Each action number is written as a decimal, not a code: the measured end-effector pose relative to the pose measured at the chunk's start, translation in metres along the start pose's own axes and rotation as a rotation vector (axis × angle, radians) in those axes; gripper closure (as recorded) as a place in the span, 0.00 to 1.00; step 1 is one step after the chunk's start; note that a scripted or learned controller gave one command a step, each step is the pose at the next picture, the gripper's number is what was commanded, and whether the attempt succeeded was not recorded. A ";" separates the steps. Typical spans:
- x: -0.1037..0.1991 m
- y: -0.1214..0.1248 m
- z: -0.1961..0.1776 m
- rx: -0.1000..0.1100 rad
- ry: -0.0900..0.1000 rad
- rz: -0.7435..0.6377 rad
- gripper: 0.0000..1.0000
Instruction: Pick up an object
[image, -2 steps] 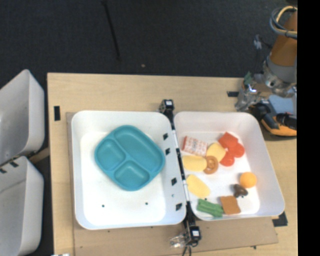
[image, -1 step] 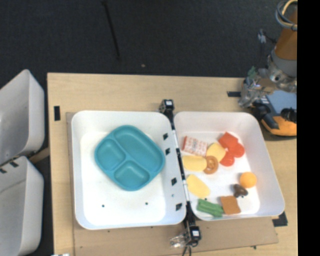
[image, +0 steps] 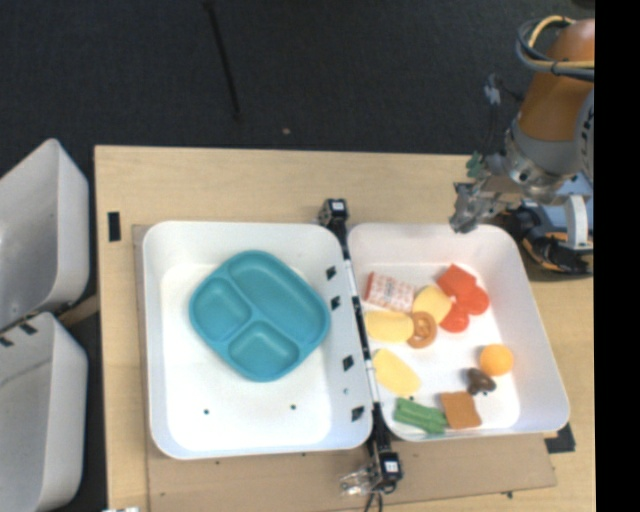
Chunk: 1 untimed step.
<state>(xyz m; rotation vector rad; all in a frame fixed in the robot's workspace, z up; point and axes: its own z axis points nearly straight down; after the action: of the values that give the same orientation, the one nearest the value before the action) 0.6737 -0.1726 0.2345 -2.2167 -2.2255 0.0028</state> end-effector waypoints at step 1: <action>0.043 -0.027 -0.013 -0.002 0.001 0.000 1.00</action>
<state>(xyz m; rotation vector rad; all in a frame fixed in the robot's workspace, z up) 0.6465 -0.1295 0.2473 -2.2172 -2.2255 -0.0005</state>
